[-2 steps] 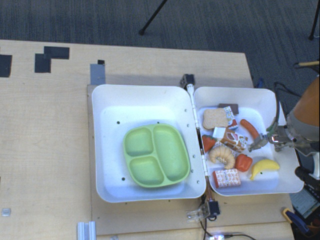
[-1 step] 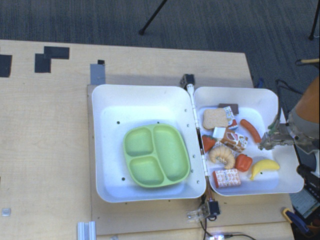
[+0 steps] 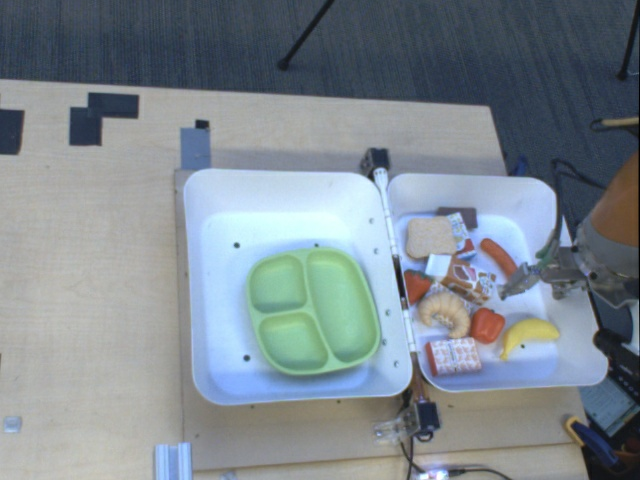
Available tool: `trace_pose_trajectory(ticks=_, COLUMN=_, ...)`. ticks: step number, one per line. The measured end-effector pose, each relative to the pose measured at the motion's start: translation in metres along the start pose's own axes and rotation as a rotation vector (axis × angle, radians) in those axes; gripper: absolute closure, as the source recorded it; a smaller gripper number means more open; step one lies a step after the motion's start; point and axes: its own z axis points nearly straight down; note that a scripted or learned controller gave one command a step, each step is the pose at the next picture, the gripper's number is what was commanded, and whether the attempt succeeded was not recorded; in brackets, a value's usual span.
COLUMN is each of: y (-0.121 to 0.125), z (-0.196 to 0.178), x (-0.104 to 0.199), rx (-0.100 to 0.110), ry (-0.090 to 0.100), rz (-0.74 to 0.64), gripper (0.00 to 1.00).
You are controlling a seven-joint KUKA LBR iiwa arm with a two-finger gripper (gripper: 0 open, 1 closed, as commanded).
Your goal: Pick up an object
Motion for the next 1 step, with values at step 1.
trace_pose_trajectory(ticks=1, y=-0.0356, z=0.0351, x=0.0702, rx=-0.001, ry=0.000, rz=0.000, gripper=0.00)
